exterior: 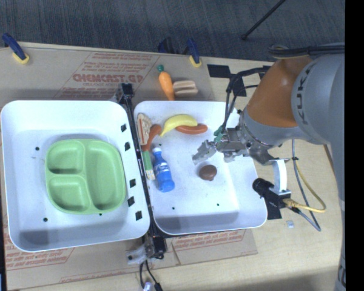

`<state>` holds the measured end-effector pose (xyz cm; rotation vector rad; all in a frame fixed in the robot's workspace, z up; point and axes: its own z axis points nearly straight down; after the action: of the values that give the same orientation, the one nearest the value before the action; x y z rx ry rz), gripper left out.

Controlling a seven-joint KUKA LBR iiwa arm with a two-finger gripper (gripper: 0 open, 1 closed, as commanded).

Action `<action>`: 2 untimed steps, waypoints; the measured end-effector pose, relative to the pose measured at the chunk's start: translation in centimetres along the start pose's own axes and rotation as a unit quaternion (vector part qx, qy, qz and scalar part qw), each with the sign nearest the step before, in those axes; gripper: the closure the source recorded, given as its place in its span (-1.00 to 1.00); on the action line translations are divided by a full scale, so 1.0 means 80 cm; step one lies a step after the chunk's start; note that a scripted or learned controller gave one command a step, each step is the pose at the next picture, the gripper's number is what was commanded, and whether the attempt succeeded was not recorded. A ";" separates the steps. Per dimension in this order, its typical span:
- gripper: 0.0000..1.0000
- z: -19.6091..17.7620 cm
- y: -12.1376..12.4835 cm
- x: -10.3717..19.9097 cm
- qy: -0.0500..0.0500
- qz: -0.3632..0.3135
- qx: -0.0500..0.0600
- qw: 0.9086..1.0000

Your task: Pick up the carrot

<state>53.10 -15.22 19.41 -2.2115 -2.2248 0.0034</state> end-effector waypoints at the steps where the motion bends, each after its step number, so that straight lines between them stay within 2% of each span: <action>1: -1.00 0.128 0.121 -0.003 0.000 0.014 0.001 1.000; 2: -1.00 0.128 0.138 0.053 0.000 0.061 -0.001 0.998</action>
<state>64.10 -10.87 9.17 -2.3448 -2.0874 0.0023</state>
